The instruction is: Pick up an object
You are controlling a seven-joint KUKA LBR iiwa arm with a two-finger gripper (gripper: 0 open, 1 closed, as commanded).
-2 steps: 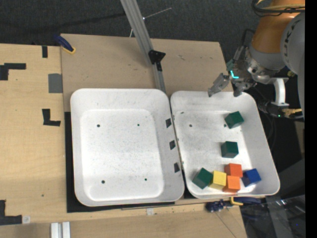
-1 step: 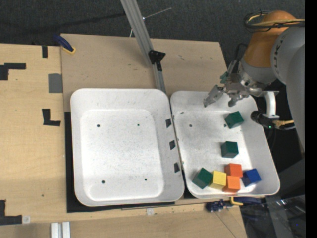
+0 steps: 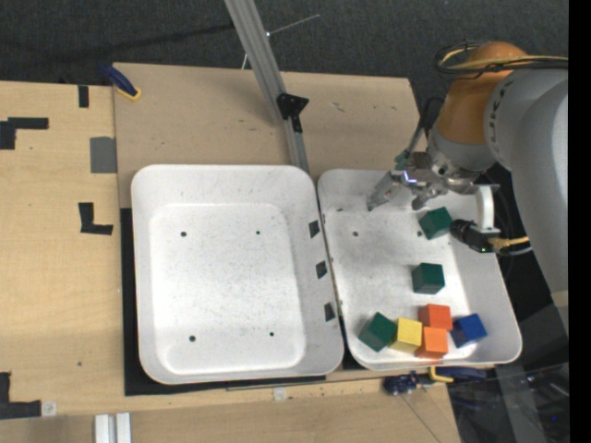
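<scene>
Gripper (image 3: 404, 190) over right bin (image 3: 360, 247), far end; finger state unclear. Green block (image 3: 435, 221) just beside it, not seen between fingers. More blocks (image 3: 420, 330) clustered at near edge.

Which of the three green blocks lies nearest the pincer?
The green block at the right bin's far end, just below the pincer; the other two lie farther down.

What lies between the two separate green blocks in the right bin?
In the camera view, bare white bin floor lies between the upper green block and the lower green block.
</scene>
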